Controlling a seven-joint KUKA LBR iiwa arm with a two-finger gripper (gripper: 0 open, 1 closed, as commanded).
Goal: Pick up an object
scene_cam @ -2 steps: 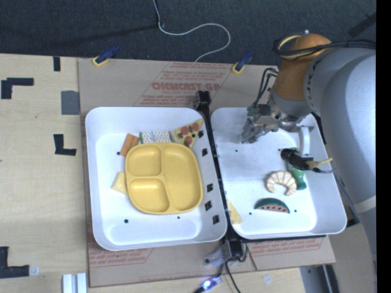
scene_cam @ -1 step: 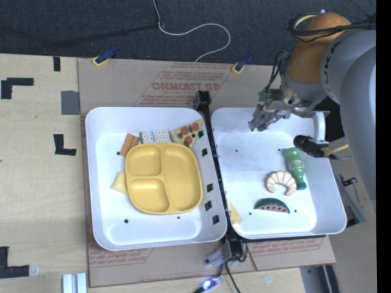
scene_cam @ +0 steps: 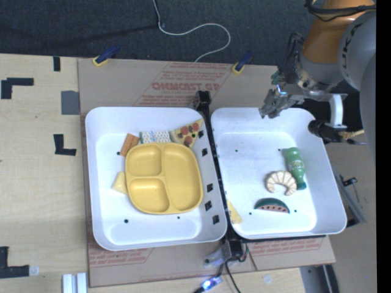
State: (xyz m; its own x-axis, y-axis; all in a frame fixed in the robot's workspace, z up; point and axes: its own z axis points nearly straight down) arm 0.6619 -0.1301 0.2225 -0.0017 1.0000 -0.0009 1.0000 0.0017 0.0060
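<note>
While the grey arm [scene_cam: 360, 41] with its orange band reaches in from the bench's right side, the tool [scene_cam: 269, 107] hangs over the far rim of the right bin [scene_cam: 330, 224], near that bin's far-left corner. Whether its jaws are parted or closed cannot be told from this angle; nothing is seen between them.

Right bin: three things lie toward its near-right part, well apart from the tool. A green bottle [scene_cam: 295, 165] lies on its side, running from far to near. A pale croissant [scene_cam: 281, 182] lies just beside the bottle, touching or almost touching its near end. A watermelon slice [scene_cam: 272, 206] lies a little nearer the bench's front edge, apart from the croissant.

Left bin [scene_cam: 101, 224]: a yellow divided plate [scene_cam: 164, 177] sits at the middle. Smaller pieces show from under its far and left edges: an orange-brown stick [scene_cam: 129, 144], a pizza slice [scene_cam: 188, 132] near the wall shared by the two bins, and a yellow wedge [scene_cam: 118, 182].

Both bins rest on a sheet of cardboard [scene_cam: 153, 81]. A white cable [scene_cam: 195, 29] loops over the dark surface beyond the bench's far edge.
</note>
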